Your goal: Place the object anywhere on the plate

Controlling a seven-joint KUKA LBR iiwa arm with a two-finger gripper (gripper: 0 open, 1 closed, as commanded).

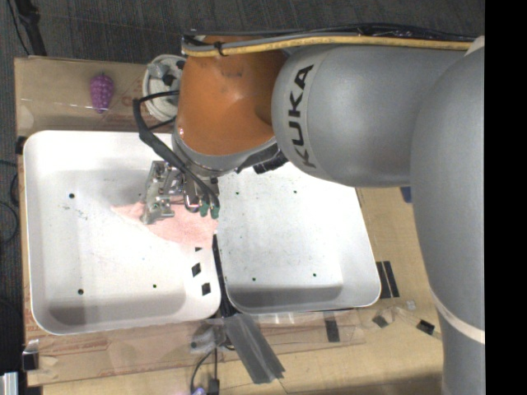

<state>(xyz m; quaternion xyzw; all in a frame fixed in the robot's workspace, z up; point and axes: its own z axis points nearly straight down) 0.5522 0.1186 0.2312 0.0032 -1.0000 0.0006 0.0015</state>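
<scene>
One grey arm (346,113) reaches over the left bin (49,220); whether its jaws are open or closed can't be told.

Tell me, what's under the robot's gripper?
Under the gripper lies something flat and pink on the left bin floor. The arm covers whatever sits farther right.

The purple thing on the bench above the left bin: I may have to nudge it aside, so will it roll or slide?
The purple thing looks small, rounded and bumpy, so it probably weighs little and would wobble rather than slide straight. It lies on the flat bench, so a push could send it rolling.
</scene>
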